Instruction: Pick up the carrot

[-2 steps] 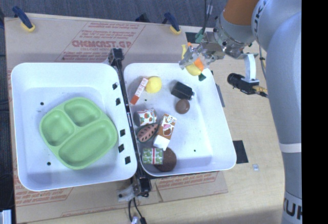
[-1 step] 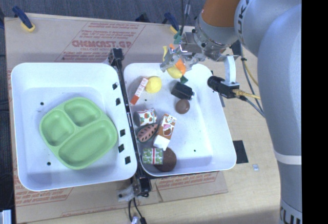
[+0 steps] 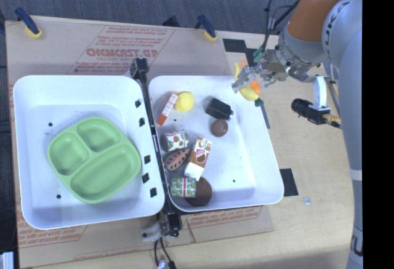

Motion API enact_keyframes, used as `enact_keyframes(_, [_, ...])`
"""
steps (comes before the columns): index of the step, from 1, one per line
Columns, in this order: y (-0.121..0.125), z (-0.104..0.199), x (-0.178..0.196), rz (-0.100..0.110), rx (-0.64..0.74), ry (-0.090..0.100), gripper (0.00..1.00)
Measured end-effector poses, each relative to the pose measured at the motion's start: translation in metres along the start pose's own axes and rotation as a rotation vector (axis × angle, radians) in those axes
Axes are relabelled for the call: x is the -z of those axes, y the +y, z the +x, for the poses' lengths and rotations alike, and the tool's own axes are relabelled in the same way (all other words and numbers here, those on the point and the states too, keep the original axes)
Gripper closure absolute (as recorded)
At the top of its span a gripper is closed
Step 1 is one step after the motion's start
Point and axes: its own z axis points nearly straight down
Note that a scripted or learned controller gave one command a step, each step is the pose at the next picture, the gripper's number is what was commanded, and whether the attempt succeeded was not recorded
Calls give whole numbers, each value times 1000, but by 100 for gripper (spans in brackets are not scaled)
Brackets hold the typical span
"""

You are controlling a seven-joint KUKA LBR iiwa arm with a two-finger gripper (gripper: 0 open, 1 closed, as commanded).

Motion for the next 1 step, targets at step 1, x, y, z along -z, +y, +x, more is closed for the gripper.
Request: enact_keyframes(1, [22, 86, -30, 2, 4, 3, 100])
